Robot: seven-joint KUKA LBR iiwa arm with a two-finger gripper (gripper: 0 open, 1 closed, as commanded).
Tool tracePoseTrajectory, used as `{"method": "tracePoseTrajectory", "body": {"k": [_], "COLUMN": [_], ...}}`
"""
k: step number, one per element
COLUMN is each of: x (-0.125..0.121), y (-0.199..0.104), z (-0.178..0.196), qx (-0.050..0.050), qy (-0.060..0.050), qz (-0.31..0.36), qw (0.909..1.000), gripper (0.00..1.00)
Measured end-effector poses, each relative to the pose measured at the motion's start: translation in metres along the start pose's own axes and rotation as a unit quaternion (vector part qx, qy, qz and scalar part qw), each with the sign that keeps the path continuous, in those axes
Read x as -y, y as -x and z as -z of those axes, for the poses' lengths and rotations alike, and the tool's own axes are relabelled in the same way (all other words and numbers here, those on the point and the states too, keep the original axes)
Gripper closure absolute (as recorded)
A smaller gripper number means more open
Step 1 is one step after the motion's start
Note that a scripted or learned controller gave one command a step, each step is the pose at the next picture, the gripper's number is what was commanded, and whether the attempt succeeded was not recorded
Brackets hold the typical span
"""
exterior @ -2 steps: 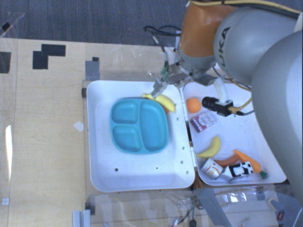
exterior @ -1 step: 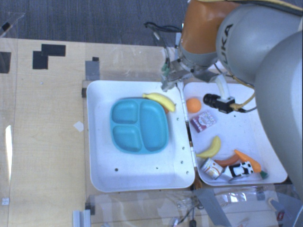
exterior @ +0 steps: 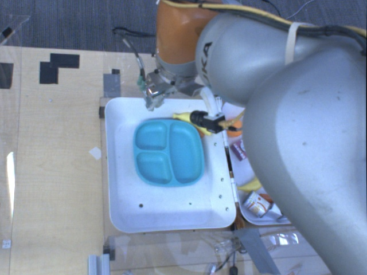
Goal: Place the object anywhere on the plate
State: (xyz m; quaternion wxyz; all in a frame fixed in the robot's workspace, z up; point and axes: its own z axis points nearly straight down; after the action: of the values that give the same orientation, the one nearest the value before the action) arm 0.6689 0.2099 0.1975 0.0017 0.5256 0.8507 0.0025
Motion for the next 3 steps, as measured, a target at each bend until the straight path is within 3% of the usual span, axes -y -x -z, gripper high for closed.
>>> {"method": "tracePoseTrajectory", "body": {"k": [1,2,3], "x": [0.000,-0.002,-0.002], "y": [0.001,0.000,0.000], "z": [0.000,0.013,0.013], "qx": [0.000,0.001,0.001], "qy": [0.000,0.004,0.004], "qz": [0.000,0.002,0.003], "qw": [1.0000,1.0000,1.0000], "gripper": [0.00,1.00,0.00]}}
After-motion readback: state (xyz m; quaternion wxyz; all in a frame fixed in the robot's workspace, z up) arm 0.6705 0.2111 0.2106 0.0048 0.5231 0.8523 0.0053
